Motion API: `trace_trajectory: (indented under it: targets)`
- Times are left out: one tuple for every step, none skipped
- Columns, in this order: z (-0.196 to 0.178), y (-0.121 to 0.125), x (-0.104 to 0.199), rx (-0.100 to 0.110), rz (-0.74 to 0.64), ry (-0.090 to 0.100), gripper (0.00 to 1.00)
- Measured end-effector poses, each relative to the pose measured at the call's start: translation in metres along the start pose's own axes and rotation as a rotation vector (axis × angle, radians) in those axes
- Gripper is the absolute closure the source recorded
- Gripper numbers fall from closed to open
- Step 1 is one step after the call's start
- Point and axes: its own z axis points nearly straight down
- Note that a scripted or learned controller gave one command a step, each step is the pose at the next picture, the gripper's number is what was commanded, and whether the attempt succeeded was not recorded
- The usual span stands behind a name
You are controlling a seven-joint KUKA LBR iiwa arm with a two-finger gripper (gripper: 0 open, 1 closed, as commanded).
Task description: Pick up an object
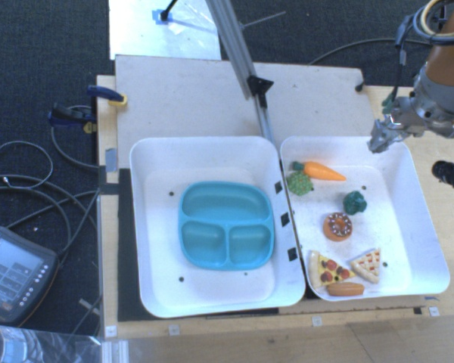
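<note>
Two white bins sit side by side on the bench, and the action is all on the right-hand one. The arm (439,74), grey with its orange band, reaches in from the right, and the gripper (380,141) hangs over the far right corner of the right bin (416,195), just at the rim; from this angle I cannot tell how the claw stands, and nothing shows between its tips. Down in that bin the toy food is spread out: an orange carrot (323,172) lies near the far wall, its green end pointing left, with a light green broccoli piece (300,183) just beside it at the left. A darker green floret (355,202) sits apart toward the middle, and a round donut (337,226) with a dark centre lies just below it. Along the near edge are a pizza slice (325,266), a hot dog (345,288) touching or nearly touching it, and a waffle wedge (368,265) close at the right. All of these rest on the bin floor, well apart from the gripper. Over in the left bin (151,203), a blue divided tray (227,224) lies flat in the middle, three compartments facing up.
</note>
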Motion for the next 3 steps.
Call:
trace_trajectory:
  targets:
    - [0.004, -0.006, 0.06, 0.003, 0.0, 0.001, 1.0]
    - [-0.001, -0.005, 0.11, 0.002, 0.0, 0.002, 1.0]
    - [-0.001, 0.006, 0.162, 0.001, -0.001, 0.002, 1.0]
